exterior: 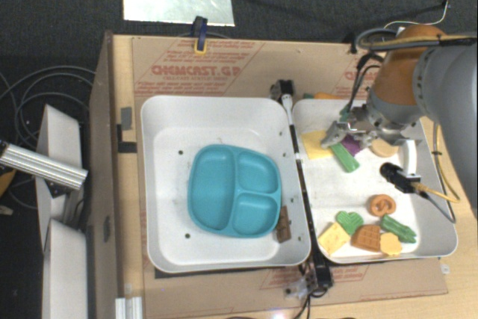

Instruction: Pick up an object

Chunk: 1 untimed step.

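From the overhead camera, the gripper [345, 137] sits low in the right bin [441, 231], around 10 o'clock of that bin, right over a green stick [345, 158] and a yellow block [317, 146]. Can't tell whether the jaws are apart or clamped on anything. Those two pieces hug the divider wall, so it's tight there. More toys bunch at 6 o'clock. The blue plate [234, 190] fills the left bin [168, 123]; the middle of the right one looks roomier.
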Available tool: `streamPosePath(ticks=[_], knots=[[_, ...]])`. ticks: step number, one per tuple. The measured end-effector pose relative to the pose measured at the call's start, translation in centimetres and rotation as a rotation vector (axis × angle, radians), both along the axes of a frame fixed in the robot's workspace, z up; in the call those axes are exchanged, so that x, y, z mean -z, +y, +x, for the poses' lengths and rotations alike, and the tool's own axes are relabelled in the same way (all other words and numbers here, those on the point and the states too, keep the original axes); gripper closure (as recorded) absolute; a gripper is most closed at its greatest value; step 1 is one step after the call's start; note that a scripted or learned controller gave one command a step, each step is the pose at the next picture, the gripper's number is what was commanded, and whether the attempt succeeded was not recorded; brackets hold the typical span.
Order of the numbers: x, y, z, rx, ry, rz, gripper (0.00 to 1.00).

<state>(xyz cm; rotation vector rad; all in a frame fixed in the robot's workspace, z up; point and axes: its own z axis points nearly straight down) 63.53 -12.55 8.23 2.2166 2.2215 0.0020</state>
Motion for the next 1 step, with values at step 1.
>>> streamPosePath(ticks=[1], knots=[[-1.55, -0.05, 0.23, 0.0, -0.007, -0.001, 1.0]])
